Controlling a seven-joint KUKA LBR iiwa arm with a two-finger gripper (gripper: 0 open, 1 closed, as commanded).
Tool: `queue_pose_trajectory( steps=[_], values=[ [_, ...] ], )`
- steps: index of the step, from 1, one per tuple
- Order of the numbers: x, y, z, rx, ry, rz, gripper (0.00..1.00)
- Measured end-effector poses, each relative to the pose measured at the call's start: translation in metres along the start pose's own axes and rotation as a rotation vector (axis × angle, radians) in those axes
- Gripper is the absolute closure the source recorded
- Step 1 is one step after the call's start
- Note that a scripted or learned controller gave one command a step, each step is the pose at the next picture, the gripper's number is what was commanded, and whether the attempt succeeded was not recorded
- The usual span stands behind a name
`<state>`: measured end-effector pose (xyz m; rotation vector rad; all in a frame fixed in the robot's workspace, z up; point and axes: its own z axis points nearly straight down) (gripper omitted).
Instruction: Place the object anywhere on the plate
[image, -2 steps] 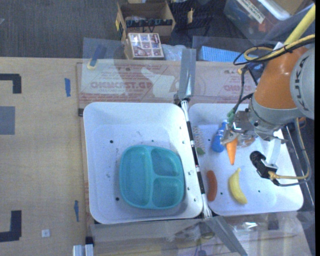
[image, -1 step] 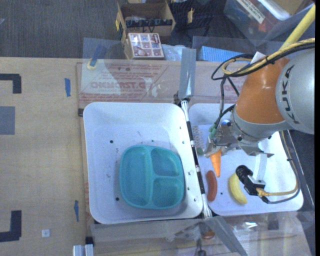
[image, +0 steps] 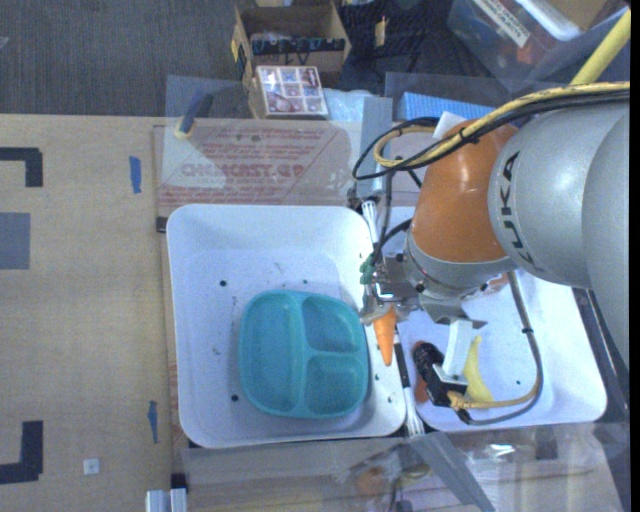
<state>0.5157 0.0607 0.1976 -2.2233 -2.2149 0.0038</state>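
Hand (image: 381, 306) grips the orange carrot (image: 385, 342), which hangs just beside the teal plate (image: 268, 352).

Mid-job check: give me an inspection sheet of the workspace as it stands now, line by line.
Surface: wooden bench bearing two white bins; left bin in full view, right bin largely under the arm.
Job's things: teal divided plate in the left bin, nothing on it; orange carrot-like object at the seam between the bins, just below the gripper, not on the plate.
Clutter: yellow curved thing in the right bin.
Grippers: gripper over the left bin's right wall; whether it holds the object cannot be told.
Cables: yellow cable running along the arm.
Surroundings: cardboard box and printed clear sheet beyond the bins; blue tape on the bench.
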Motion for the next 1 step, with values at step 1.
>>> queue_pose_trajectory(
  steps=[1],
  values=[
    [-0.0003, 0.0001, 0.0, 0.0, 0.0, 0.001, 0.0]
  ],
)
